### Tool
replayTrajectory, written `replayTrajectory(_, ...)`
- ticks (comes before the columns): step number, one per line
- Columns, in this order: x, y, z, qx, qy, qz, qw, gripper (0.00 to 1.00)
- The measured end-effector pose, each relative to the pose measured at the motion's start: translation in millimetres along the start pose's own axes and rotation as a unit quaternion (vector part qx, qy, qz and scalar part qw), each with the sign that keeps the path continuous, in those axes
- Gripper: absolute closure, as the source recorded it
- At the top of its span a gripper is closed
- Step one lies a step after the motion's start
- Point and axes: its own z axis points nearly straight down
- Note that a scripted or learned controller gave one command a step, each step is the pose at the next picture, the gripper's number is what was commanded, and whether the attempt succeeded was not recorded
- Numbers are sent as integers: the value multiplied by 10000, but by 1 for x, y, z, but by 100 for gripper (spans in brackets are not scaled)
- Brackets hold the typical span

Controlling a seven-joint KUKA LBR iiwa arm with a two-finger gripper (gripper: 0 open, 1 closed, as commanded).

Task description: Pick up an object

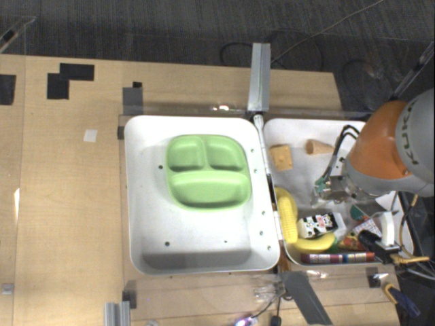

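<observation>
Camera view, looking down on the bench:

- Bench [68, 202]: pale wood top carrying two shallow white bins side by side, with a grey metal post [259, 77] standing at the far edge where the bins meet.
- Left bin [146, 250]: white, holding one green divided tray [206, 170] with three compartments, lying toward the bin's far half, slightly tilted.
- Right bin [299, 131]: white, holding the loose objects and the arm's working end.
- Arm [387, 148]: grey with an orange band, reaching in over the right bin's right edge.
- Gripper [332, 192]: low over the middle of the right bin; whether it is open or closed cannot be told from here, and nothing is seen held.
- Tan block [281, 157]: near the right bin's far left corner.
- Tan cone-like piece [318, 147]: just beside the block, toward the far edge.
- Yellow corn cob [287, 216]: along the right bin's left wall.
- Black-and-white box [318, 225]: just beside the corn, directly below the gripper in the picture.
- Banana [319, 243]: at the near edge, touching the box.
- Red marker-like stick [336, 257]: along the near wall.
</observation>
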Motion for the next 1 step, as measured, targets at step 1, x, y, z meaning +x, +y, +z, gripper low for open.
replayTrajectory(1, 0, 0, 0, 2, 0, 0, 10000, 0)
